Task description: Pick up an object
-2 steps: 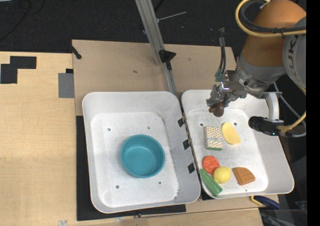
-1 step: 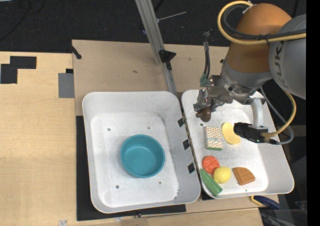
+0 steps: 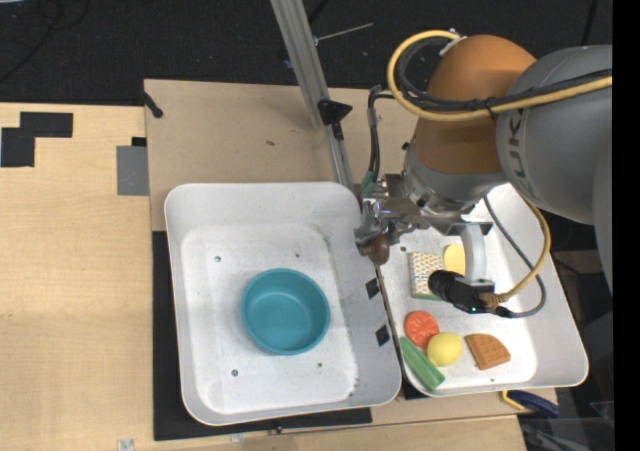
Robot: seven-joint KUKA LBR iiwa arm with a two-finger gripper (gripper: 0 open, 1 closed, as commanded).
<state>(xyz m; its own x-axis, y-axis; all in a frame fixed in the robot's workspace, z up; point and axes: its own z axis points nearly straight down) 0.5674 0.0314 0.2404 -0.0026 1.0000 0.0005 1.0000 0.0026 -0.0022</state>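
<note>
Nearest, in the right bin [image 3: 560, 359] — green vegetable [image 3: 422, 363], yellow lemon [image 3: 445, 348], red tomato [image 3: 421, 325], brown toast piece [image 3: 487, 350]. Teal bowl [image 3: 286, 311] in the left bin [image 3: 200, 229]. Farther back, gripper [image 3: 374, 235] over the dividing rims — jaw state impossible to tell.

Teal bowl [image 3: 286, 311] in left white bin [image 3: 200, 214]

Left bin [image 3: 200, 239]: teal bowl [image 3: 286, 311] sits lower centre; bare floor around it, widest along upper edge. Right bin [image 3: 560, 359]: arm [image 3: 470, 129] overhangs upper part. Lower part crowded: tomato [image 3: 421, 325], lemon [image 3: 445, 348], green vegetable [image 3: 422, 363], bread slice [image 3: 487, 350] close together.
</note>
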